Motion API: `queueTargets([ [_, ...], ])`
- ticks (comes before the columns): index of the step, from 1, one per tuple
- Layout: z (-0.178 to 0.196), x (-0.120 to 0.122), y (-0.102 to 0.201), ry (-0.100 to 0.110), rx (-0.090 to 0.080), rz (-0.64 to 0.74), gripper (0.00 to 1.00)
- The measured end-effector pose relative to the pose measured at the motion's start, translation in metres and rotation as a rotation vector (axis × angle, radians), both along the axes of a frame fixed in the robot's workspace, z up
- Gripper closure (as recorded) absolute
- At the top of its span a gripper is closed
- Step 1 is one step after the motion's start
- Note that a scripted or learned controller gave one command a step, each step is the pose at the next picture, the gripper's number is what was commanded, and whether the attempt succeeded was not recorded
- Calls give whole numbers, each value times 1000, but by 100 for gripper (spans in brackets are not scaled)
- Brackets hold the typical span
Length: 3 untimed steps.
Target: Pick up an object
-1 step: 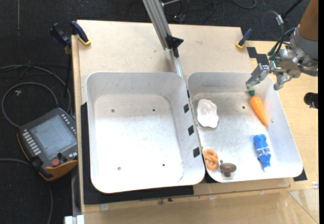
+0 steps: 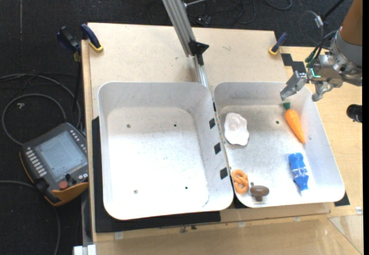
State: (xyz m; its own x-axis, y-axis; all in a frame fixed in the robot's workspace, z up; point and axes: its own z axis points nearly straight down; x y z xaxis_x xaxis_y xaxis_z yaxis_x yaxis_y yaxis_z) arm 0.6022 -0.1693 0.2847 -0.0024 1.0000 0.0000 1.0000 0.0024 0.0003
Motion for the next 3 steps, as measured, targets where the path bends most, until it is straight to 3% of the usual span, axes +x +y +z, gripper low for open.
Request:
queueTargets([
  [3,-160,-18,10,6,1,-3,0],
])
